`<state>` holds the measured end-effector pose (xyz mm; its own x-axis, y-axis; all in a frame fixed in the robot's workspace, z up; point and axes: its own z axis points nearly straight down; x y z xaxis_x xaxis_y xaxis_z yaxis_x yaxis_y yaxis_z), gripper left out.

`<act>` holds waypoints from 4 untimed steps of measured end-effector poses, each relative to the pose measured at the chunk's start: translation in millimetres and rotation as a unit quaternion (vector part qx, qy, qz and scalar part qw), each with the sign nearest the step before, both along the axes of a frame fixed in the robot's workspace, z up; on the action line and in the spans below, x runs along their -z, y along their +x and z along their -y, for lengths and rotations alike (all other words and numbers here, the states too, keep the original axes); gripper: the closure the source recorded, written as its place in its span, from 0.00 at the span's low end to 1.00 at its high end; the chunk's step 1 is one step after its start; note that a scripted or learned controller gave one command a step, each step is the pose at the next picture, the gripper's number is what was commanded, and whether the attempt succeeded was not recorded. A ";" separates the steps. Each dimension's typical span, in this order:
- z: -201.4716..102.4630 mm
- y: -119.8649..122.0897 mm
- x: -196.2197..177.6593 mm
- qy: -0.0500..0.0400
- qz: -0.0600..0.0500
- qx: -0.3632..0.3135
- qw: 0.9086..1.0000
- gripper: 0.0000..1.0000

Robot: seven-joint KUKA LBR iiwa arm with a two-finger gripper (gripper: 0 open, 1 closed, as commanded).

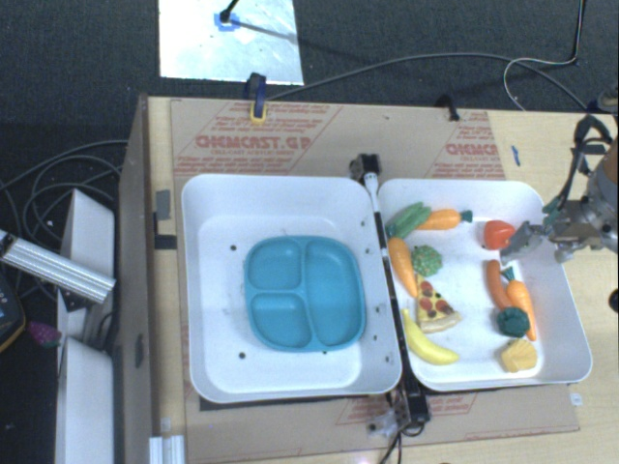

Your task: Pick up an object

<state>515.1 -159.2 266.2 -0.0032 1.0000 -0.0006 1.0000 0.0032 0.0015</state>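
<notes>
Camera view. Nothing is picked up yet, as far as I can judge; every toy food item lies on the floor of the right bin (571, 356). The whole grasp and lift remain to be done.

The tool (517, 243) reaches in from the right edge, over the far right part of that bin. Whether it is released or clenched I cannot tell; the tip is small and blurred here. Nothing is visibly gripped.

Nearest item: the tomato (498, 232), just left of the tool tip, possibly touching, I cannot tell. Just nearer than the tool lie two carrots (510, 293) side by side, then a dark green piece (514, 322) and a yellow lump (519, 356) at the near right corner.

Well apart, at the bin's left side: corn (400, 265), broccoli (427, 259), pizza slice (435, 305), banana (427, 343).

Left bin (208, 211) holds a blue divided plate (305, 293).
</notes>
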 end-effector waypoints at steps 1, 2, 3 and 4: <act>2.6 31.0 171.8 0.001 -0.002 0.001 1.000 0.00; 2.5 -2.0 182.2 0.000 -0.001 0.001 1.000 0.00; -7.4 79.6 181.2 0.000 0.001 0.000 1.000 0.00; -7.0 80.3 170.5 0.000 0.002 -0.001 1.000 1.00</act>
<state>595.5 -152.2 95.8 -0.0051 1.0000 -0.0014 1.0000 0.0051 0.0054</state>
